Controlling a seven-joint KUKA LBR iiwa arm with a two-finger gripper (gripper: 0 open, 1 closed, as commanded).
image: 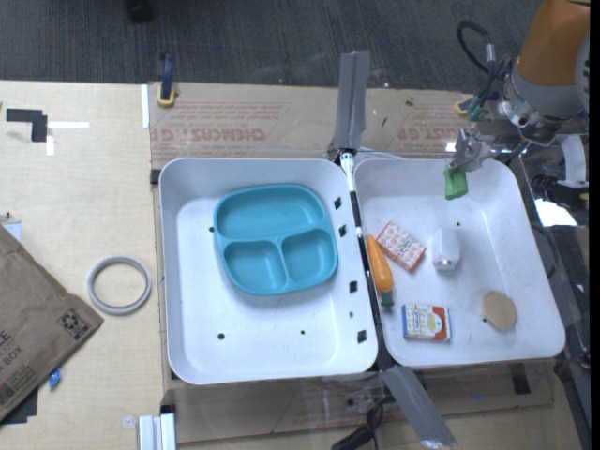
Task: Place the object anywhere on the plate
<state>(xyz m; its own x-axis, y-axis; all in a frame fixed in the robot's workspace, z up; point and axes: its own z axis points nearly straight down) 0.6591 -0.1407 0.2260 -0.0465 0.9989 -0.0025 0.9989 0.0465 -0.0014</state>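
A small green object [456,184] is hanging from the tips of the gripper [460,164], pinched between its fingers, which are sitting closed on its top end (the piece is flat-sided and slightly tilted, too small to identify further). It is hovering over the far edge of the right bin [525,209], well apart from the plate [276,238], a turquoise three-compartment tray that is lying in the left bin [183,279].

The arm [553,50] is reaching in from beyond the right bin's far corner, its orange band showing above the grey wrist, with the gripper pointing down toward the bin floor.

Below the green object, nearer the front of the right bin, are lying a red-and-white packet [402,246], a white cylinder [445,248], an orange carrot [379,265] along the divider, a small box [427,322] and a tan round piece [499,309].
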